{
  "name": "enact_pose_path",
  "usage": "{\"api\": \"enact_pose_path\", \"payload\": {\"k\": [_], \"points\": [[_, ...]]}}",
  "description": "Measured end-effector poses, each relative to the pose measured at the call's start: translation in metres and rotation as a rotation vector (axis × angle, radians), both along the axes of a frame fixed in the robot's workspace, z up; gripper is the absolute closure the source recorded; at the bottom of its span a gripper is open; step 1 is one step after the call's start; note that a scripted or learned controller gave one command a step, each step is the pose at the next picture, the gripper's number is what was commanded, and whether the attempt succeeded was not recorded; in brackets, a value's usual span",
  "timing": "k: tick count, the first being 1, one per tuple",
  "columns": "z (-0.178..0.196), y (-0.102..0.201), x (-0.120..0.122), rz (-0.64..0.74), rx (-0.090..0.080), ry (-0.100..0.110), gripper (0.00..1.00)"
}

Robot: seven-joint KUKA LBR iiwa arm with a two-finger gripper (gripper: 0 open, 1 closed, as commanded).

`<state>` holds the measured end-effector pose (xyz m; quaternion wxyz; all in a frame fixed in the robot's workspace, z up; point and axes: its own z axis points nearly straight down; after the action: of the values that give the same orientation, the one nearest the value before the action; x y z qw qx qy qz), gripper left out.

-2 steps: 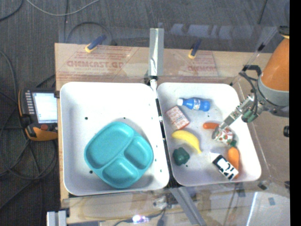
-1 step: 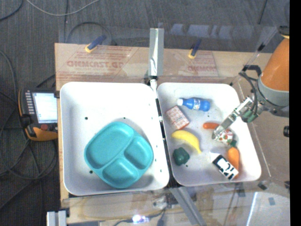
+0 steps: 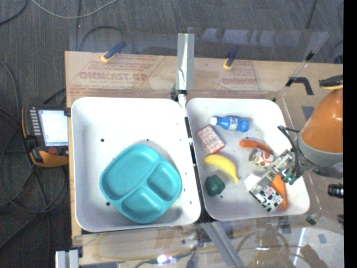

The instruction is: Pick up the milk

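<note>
The milk [image 3: 265, 194] looks like a small white carton with dark and red print, lying tilted near the front right corner of the right bin [image 3: 240, 212]. An orange carrot-like piece [image 3: 280, 193] lies against its right side. My gripper [image 3: 283, 170] reaches in from the right and sits just above and behind the carton, close to its upper right corner. Nothing can be seen held in it. The grey arm with its orange band [image 3: 328, 128] covers the bin's right rim.
The right bin also holds a blue bottle [image 3: 230, 123], a pink box [image 3: 210, 139], a banana [image 3: 222, 166], a dark green piece [image 3: 215, 185], an orange-red pepper [image 3: 255, 145] and a small printed can [image 3: 260, 158]. A teal divided plate [image 3: 141, 183] lies in the left bin [image 3: 89, 121].
</note>
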<state>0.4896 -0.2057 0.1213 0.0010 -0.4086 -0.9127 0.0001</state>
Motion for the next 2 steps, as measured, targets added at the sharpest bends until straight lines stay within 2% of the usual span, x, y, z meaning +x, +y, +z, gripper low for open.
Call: {"api": "enact_pose_path", "payload": {"k": [1, 2], "points": [[0.075, -0.016, 0.106, 0.034, -0.001, -0.005, 0.0], [0.103, -0.018, 0.096, 0.138, -0.004, -0.004, 0.0]]}}
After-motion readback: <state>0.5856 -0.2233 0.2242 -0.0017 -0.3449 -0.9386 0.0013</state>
